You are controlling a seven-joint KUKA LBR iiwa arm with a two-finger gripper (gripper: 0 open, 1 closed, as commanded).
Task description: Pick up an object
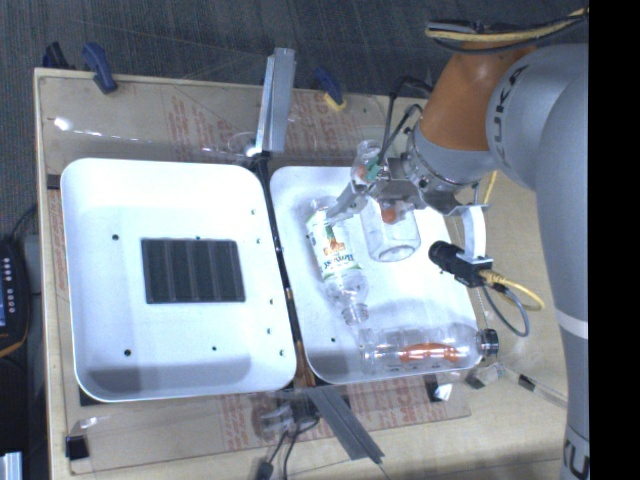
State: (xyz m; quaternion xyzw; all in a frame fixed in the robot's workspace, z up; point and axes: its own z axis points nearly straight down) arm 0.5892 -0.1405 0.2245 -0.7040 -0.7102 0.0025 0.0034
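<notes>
One arm (530, 98) is seen, grey with an orange band, reaching in from the right and carrying one gripper (385, 193). Two white bins are set side by side on a wooden bench (60, 108): the left bin (90, 268) lies well to the left of the gripper, and the right bin (300, 298) lies directly under it. One dark ribbed plate (192, 270) is set in the floor of the left bin.

Three clear containers are counted in the right bin. A long clear bottle (420, 350) with something orange inside lies on its side below the gripper, along the near wall, its long axis running left to right and its cap toward the right. A labelled bottle (335, 258) lies just left of and below the gripper, its long axis running from upper left to lower right, the narrow end toward the lower right. A clear cup (392, 230) is seen right at the gripper, its open mouth facing down toward the near wall; whether it is gripped, and how far the fingers are spread, cannot be told.

Blue clamps (100, 68) are fixed at the bench's far edge, and dark carpet (200, 8) lies beyond it.
</notes>
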